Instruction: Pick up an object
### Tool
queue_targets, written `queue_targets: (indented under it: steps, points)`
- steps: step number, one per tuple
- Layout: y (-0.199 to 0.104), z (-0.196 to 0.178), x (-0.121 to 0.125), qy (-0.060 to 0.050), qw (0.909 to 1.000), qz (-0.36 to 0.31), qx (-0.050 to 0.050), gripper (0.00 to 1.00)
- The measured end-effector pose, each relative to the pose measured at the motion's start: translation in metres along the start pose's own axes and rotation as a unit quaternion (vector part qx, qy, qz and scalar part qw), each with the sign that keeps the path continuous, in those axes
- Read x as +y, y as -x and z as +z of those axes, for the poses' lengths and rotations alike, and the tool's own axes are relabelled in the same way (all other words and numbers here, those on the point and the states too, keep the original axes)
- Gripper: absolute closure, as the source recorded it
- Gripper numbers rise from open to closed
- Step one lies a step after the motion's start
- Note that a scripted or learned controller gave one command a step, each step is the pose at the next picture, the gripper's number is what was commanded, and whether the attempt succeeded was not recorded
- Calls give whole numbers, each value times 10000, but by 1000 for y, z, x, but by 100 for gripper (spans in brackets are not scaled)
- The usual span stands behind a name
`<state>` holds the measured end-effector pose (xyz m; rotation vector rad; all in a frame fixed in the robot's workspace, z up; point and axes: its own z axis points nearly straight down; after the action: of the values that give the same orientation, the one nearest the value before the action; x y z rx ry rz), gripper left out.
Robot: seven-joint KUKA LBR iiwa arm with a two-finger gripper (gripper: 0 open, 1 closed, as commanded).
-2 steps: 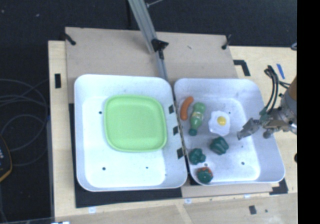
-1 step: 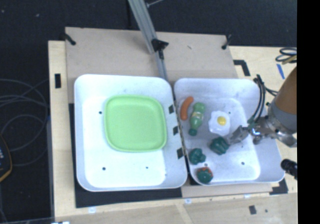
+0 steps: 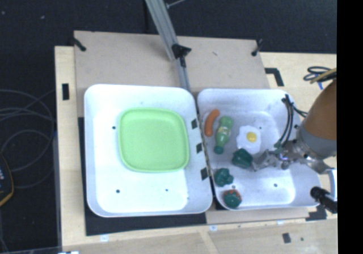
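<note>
Here, left to right:
Left bin [image 3: 102, 134]: lying on the table [image 3: 227, 60] and carrying a light green plate [image 3: 153, 139] near its middle.
Right bin [image 3: 266, 105]: sitting just beside the left one and holding all the small things.
Far-side items: an orange sausage [image 3: 210, 122] is lying against the dividing wall, a green bottle [image 3: 222, 132] is slanting just beside it, and a fried egg [image 3: 250, 136] is resting further right.
Near-side items: a dark green toy [image 3: 223, 177] and a round green-and-orange piece [image 3: 231, 197] are sitting by the near-left corner.
Likely target: a dark teal lump [image 3: 242, 158] is lying between the egg and the near items.
Jaws [image 3: 262, 161]: hanging low over the right bin; whether they are released or clenched, I cannot tell.
Key relation: the teal lump is lying just left of the jaws, seemingly touching their tip, so the coming move probably needs a short shift leftward.
Arm [image 3: 320, 122]: reaching in from the right edge.
</note>
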<state>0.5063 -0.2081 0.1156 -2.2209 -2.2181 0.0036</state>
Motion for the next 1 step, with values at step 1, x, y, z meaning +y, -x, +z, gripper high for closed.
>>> queue_targets:
  steps: [1]
  points:
    - [0, -13, 1, 28, 10000, 1, -1, 100]
